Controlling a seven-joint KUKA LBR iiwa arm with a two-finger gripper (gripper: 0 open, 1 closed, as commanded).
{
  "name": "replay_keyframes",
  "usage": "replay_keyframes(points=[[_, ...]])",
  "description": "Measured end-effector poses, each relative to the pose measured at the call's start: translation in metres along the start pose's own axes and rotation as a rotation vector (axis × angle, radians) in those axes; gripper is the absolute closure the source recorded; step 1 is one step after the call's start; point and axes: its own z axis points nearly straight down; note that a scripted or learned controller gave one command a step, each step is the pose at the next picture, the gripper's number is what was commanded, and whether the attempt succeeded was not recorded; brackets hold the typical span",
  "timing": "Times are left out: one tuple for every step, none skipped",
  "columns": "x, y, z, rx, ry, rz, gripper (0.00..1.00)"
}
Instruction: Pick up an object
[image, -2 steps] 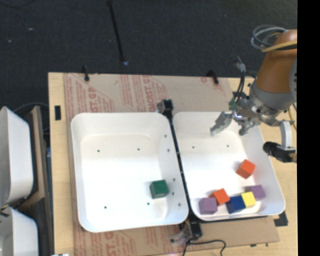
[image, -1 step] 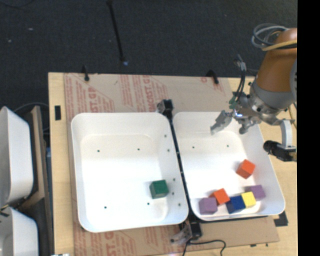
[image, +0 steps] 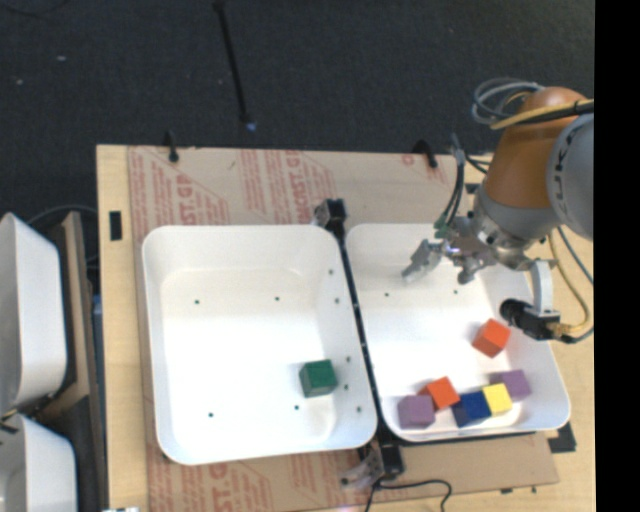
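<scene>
Camera view: gripper (image: 447, 262) hangs over the far part of the right bin (image: 400, 300); its fingers look spread, with nothing between them. Candidate objects: orange block (image: 491, 338) alone mid-bin; a cluster at the near wall holds purple block (image: 416, 410), second orange block (image: 441, 392), blue block (image: 469, 408), yellow block (image: 497, 399). Green block (image: 318, 377) sits in left bin (image: 200, 260). Judgement: blocks likely light, rigid, smooth. The lone orange block is easiest; pinch it across opposite flat faces.

My tabletop (image: 250, 190) is pale wood with red lettering, set on dark carpet (image: 120, 70) crossed by a thin black cable (image: 235, 70) toward 12 o'clock, white units (image: 25, 300) at 9 o'clock.
</scene>
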Motion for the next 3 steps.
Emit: replay_keyframes(points=[[0.0,0.007,0.045,-0.001,-0.001,0.0,0.0],[0.0,0.006,0.094,0.0,0.0,0.001,0.0],[-0.001,0.008,0.08,-0.006,-0.001,0.002,1.0]])
